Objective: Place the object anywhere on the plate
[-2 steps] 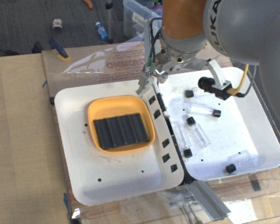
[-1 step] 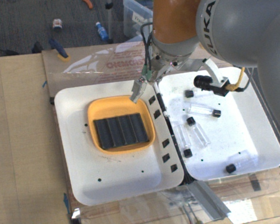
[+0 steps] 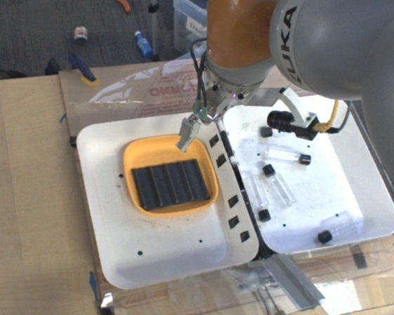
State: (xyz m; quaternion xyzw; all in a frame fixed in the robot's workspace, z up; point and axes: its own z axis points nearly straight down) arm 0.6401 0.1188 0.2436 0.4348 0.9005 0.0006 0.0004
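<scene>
An orange plate (image 3: 133, 169) sits in the left bin (image 3: 166, 259). A black ribbed rectangular block (image 3: 170, 184) lies flat on the plate and covers most of its inside. My gripper (image 3: 187, 134) reaches down from the arm over the plate's far right rim, just above the block's far right corner. Nothing can be seen held in it. The arm's orange band and grey body hide the area behind the bins.
The right bin (image 3: 356, 191) holds several clear tubes with black caps, such as one tube (image 3: 287, 156) near the middle and another tube (image 3: 338, 229) at the front. A row of small black clips (image 3: 231, 200) runs along the divide between the bins.
</scene>
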